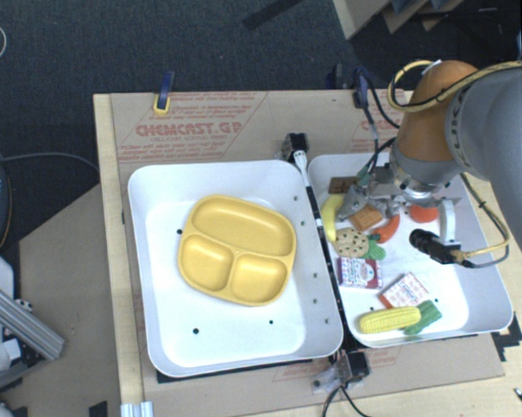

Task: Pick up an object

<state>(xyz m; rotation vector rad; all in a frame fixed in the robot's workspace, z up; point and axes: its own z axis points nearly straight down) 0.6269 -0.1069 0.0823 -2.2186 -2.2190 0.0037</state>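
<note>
My gripper [370, 203] is low over the back left part of the right bin [481, 297], with the orange-banded wrist [426, 123] above it. Right under it lies a small brown toy piece [365, 219]; whether it is gripped I cannot tell. Around it are a yellow banana [330, 216], a chocolate-chip cookie [350, 242], an orange-red carrot-like piece [388, 228] and a red piece [424, 213]. Nearer the front lie a pink packet [361, 273], a red-and-white packet [406, 289] and a corn cob [390, 320].
The left bin [162, 320] holds a yellow three-compartment plate [237, 249]. A black cable connector [428, 243] hangs from the wrist over the right bin. A black clamp [295, 146] sits at the back where the two bins meet.
</note>
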